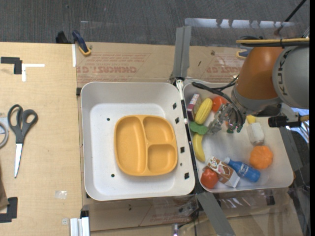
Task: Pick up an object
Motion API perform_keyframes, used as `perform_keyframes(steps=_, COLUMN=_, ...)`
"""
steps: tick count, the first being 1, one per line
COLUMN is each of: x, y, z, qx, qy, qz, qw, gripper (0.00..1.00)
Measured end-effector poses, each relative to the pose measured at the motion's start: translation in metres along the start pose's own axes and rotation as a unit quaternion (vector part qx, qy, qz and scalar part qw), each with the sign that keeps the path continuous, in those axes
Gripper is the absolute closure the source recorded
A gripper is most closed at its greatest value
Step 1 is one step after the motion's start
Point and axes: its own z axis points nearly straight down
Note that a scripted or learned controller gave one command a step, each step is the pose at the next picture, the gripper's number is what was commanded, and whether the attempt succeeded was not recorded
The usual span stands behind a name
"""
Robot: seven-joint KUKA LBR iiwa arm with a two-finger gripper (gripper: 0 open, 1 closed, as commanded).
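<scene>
Yellow plastic marks the divided plate [145,145] in the left bin [93,132], well apart from the action. In the right bin [283,178], a corn cob [203,110] lies just left of the hand [227,119], its long axis running up and down the bin, with a banana [198,147] below it. Whether the hand is released or clenched, I cannot tell. An orange [261,157] sits farther right.

2 white bins [88,132]. 1 yellow divided plate [145,145] w/ 3 compartments. 1 pr scissors [19,127] on tabletop [39,181]. In right-hand bin: 1 corn cob [203,110], 1 banana [198,148], 1 orange [261,157], 1 blue bottle [244,170], 1 red tomato-like item [208,179], 1 white block [256,132]; other bits unclear.
</scene>
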Motion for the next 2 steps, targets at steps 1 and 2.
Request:
perform_keyframes(steps=1, x=-0.035, y=-0.095, z=-0.001, qx=-0.001, qy=-0.002, qz=0.027, qw=0.9996, gripper=0.0)
perform_keyframes(steps=2, x=-0.079, y=-0.056, z=-0.002, qx=-0.001, qy=-0.003, qz=0.08, qw=0.9967, gripper=0.0)
